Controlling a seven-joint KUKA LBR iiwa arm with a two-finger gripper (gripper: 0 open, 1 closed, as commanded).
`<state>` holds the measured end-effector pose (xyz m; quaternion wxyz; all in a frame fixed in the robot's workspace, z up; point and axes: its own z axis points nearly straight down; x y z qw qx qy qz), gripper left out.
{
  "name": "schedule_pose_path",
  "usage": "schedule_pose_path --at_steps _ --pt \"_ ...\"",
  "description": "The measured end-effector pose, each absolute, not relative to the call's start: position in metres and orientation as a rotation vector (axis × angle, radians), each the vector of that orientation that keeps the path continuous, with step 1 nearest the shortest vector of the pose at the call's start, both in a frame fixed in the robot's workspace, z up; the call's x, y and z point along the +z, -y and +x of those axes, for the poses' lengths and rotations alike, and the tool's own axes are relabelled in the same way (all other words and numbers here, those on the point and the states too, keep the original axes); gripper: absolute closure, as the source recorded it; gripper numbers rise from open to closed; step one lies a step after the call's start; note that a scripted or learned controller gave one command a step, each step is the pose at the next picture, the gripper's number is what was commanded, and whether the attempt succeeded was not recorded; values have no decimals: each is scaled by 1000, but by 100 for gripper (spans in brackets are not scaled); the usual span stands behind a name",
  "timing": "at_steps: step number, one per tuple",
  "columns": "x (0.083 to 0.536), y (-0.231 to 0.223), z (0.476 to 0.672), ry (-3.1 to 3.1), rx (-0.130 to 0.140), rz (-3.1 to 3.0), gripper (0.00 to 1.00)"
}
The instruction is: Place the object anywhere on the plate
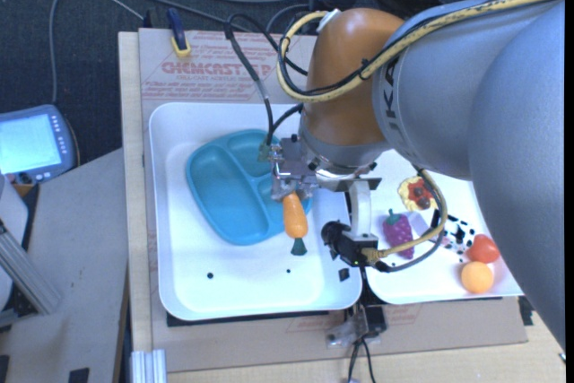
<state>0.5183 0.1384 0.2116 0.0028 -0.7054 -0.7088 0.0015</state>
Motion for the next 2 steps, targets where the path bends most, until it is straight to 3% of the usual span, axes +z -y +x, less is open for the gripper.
schedule_pose_path --at_steps 1,2 --pt "236 -153 507 2225 -4 -2217 100" --pt "235 -152 507 2221 0 -2220 0"
